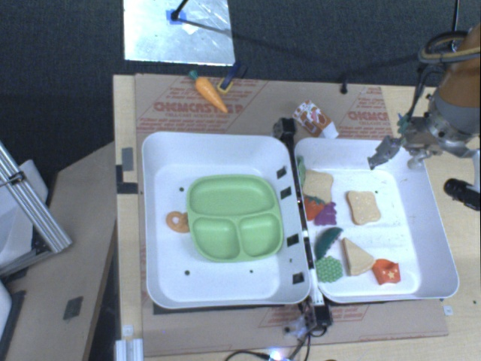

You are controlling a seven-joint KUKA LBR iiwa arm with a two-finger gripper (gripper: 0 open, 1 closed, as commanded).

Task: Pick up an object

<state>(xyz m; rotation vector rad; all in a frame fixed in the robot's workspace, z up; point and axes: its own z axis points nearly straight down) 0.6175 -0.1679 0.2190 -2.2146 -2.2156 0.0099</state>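
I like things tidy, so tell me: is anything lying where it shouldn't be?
Yes. A toy carrot and a small printed packet lie on the cardboard behind the two white bins, outside them, while the other toy foods sit inside the right bin.

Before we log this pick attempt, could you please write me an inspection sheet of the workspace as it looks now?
Surface: bench bearing two white bins side by side, left bin and right bin.
Job's things: in the right bin, bread slice, second bread slice, wedge, red piece, purple piece, green pieces.
Clutter: green tray and small ring in the left bin; carrot and small packet on the bench behind the bins.
Grippers: gripper over the right bin's back edge, holding nothing.
Cables: dark cable behind the bench.
Surroundings: shiny sheet on the dark floor.
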